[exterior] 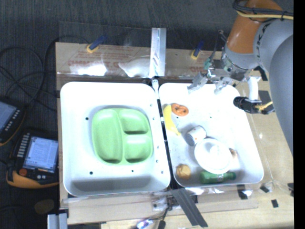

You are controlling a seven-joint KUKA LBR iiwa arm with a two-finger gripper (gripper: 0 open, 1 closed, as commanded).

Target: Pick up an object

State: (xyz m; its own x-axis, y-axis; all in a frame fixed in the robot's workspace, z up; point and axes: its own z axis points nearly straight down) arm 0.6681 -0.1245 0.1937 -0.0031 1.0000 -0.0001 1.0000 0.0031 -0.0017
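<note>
- No readable text, labels, brands or numbers anywhere.
- Handheld screen (41,152), far across both bins from the gripper (209,82): lit, shows pale lines, too small to read.
- Cardboard sheet (109,61) behind the bins, just beyond the gripper toward the left bin: faint reddish print, blurred under clear film, unreadable.
- Orange round item (179,109) in the right bin, near and just below-left of the gripper: dark marks on top, cannot tell if lettering.
</note>
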